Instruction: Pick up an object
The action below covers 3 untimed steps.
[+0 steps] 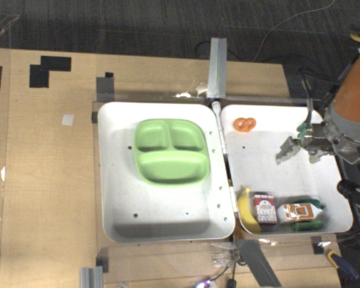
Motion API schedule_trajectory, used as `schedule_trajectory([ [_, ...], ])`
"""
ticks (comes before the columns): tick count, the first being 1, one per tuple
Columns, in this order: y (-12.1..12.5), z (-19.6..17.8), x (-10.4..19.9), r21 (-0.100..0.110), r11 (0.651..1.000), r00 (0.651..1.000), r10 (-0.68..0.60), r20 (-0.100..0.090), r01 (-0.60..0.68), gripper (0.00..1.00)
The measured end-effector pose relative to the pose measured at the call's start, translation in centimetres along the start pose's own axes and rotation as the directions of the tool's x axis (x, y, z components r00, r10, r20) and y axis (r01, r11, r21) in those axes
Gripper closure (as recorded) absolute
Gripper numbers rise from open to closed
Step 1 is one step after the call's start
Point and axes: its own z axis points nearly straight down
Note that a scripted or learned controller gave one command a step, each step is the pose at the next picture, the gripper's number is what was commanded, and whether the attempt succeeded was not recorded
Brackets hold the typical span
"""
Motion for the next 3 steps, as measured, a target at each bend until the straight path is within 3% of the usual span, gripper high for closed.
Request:
schedule_trajectory([
  [1, 7.6, 0.7, -1.5, -0.002, 0.956, 0.956, -0.295, 0.001, 0.295, 0.00],
  [2, 5.9, 9.6, -7.2, -0.001, 0.849, 0.849, -0.529, 0.001, 0.529, 0.00],
  [3, 4.9, 8.3, -9.9, -0.002, 0.993, 0.993, -0.120, 0.002, 0.120, 0.00],
])
